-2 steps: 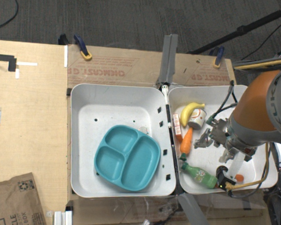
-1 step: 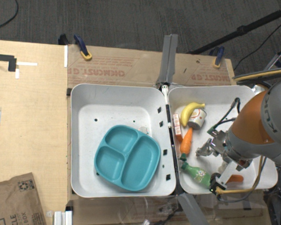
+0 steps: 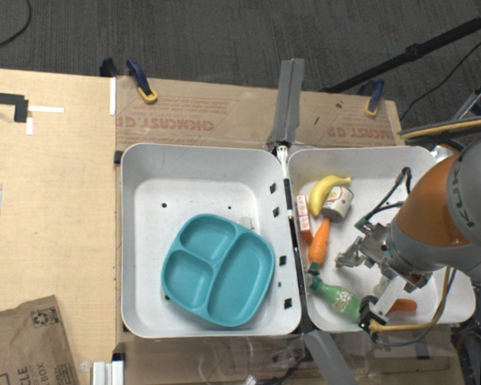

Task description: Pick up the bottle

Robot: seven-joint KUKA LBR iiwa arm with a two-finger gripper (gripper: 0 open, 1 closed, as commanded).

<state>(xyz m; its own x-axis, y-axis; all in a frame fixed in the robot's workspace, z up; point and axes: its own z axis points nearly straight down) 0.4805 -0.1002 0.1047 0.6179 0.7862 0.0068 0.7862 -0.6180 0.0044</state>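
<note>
The gripper (image 3: 356,255) is pictured low over the right-hand bin (image 3: 387,159); whether it is open or closed cannot be told. The green bottle (image 3: 336,295) is seen lying on its side just below it in the picture, by the bin's near wall. A carrot (image 3: 319,240) is set just to its picture-left, a banana (image 3: 329,187) and a can (image 3: 337,203) above that. A teal divided plate (image 3: 218,269) is placed well to its left.

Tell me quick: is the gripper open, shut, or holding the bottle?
Gripper: cannot be told from this view. It hangs over the right bin, close to the green bottle, which lies on the bin floor.
</note>
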